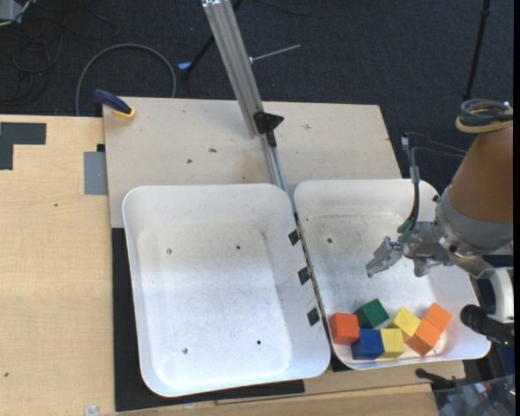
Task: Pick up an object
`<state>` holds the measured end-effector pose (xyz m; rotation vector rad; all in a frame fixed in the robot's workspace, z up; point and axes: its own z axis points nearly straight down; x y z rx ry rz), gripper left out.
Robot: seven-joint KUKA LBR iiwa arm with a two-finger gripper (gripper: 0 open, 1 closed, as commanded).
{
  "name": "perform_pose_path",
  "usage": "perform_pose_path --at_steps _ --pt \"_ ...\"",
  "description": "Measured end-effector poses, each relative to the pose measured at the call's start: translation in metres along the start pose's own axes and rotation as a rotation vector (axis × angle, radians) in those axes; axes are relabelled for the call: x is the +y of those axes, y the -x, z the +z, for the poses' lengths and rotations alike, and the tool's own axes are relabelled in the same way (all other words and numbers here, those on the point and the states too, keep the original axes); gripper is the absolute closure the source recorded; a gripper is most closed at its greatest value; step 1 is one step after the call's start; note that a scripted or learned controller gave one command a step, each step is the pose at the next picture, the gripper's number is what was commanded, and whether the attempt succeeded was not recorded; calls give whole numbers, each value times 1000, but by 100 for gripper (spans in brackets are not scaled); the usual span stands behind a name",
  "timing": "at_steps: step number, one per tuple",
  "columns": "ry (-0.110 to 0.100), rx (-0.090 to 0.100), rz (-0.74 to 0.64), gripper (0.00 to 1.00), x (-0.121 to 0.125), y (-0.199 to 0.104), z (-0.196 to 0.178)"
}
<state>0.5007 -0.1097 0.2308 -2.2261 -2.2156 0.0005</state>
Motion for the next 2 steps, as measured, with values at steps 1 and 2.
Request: perform_pose_path --at_steps 1,2 --pt "0 1 -3 0 19 -9 140" --pt "5 -3 -7 0 104 43 139"
